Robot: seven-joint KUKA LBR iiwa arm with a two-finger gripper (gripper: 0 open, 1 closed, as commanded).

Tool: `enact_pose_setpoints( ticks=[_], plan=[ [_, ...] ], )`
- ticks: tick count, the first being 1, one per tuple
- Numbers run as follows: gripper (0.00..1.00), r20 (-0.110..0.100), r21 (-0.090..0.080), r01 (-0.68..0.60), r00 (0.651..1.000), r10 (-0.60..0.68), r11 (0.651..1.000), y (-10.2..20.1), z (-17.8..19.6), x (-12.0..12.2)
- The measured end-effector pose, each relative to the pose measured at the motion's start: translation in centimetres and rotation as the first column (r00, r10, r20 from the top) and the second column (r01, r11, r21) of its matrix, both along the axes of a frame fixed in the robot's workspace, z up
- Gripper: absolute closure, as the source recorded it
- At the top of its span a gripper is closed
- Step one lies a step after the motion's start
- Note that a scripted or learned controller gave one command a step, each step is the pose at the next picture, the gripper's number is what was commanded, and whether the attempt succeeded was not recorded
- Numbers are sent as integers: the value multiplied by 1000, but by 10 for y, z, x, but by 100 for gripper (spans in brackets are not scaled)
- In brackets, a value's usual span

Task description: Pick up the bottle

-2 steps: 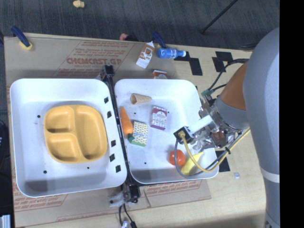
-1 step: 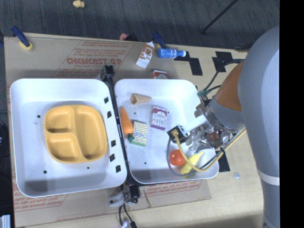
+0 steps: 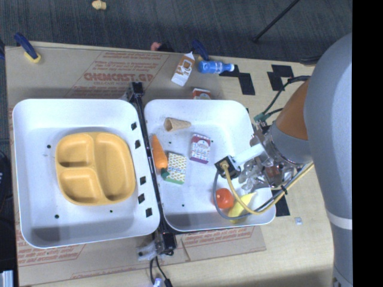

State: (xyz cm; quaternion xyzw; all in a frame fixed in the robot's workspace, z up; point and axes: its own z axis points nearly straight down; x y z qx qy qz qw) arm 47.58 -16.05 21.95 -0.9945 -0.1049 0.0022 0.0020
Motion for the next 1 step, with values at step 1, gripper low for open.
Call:
enact_pose_setpoints(
  ticks=[1],
  plan=[
    [100,2,0,-15,1000,15,1000,8,7,1]
  ],
)
